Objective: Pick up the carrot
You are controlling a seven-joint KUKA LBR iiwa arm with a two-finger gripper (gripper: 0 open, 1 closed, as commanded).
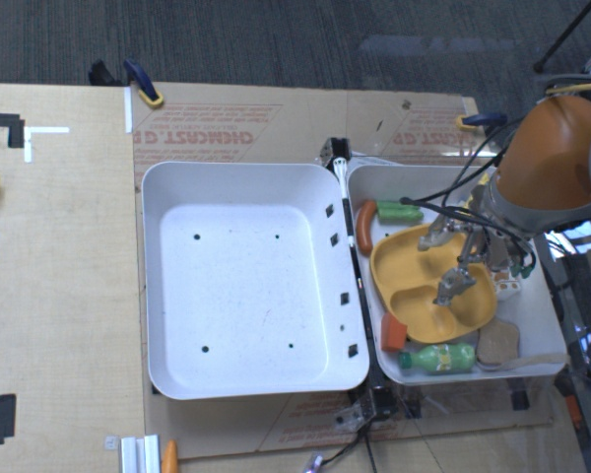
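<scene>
Over yellow dish [414,264], right bin: gripper [451,286] hangs, grip state unreadable. Carrot [364,225] lies just left of dish, against bin wall [359,294]. Risk: fingers hit dish rim or wall.

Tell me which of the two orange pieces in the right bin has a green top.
The carrot by the bin's far-left wall; the orange piece under the yellow dish has none.

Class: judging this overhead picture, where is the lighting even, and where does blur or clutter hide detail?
Camera view: left bin evenly lit, soft shadow inside its rim; gripper over the yellow dish is small and blurred; carrot sharp enough to spot.
</scene>
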